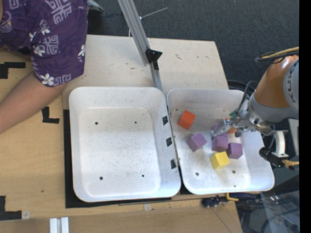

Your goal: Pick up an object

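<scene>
Our hand (228, 126) is down in the right bin (204, 181), reaching among the blocks.

We judge this to be the approach-and-grasp step. The arm (277, 93) comes in from the right and the hand sits low by a cluster of purple blocks: one (217, 128) just beside it, one (220, 142) just below, one (235, 150) toward the bin's right wall, and a fourth (197, 141) a little apart to the left. A yellow block (219, 159) lies near the front and an orange block (186, 119) stands apart at the back. We cannot tell the hand's state, nor whether anything is caught. The next move, as we judge it, calls for closing on one block without nudging its neighbours, then a straight lift. The left bin (77, 130) sits alongside on the surface (194, 62).
</scene>
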Controlling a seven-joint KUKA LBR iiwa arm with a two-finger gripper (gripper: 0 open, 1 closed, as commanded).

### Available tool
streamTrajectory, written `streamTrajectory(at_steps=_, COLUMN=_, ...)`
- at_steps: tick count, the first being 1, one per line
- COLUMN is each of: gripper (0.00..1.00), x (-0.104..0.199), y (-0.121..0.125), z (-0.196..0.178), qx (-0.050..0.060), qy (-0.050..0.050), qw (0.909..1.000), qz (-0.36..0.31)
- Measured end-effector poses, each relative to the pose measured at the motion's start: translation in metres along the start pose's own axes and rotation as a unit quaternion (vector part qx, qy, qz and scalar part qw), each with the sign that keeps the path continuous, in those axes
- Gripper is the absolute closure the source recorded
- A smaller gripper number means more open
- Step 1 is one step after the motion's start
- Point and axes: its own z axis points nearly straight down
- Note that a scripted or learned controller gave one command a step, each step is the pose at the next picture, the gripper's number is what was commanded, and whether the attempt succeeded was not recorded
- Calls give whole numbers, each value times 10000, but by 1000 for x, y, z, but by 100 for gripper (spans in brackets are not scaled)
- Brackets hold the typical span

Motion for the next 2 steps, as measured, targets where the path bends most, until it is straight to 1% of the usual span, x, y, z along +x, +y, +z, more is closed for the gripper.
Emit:
streamTrajectory(at_steps=1, gripper=100, x=0, y=2, z=-14, qx=-30, qy=-8, qw=10000, qz=-4)
streamTrajectory(at_steps=2, gripper=100, x=6, y=6, z=-74, qx=-62, qy=-15, qw=10000, qz=-6)
